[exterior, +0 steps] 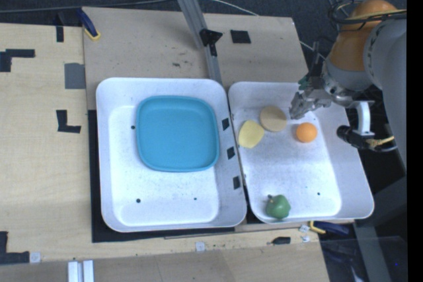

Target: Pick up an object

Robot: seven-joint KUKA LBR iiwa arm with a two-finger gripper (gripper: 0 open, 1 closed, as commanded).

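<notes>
Arm enters from the right, grey body with orange band above the wrist, angled down and leftward. Gripper (299, 109) sits low at the end of the wrist, pointing down-left. Nothing is visible between its tips.

No legible text, label, brand, number or sign anywhere on bench, bins or arm.
</notes>
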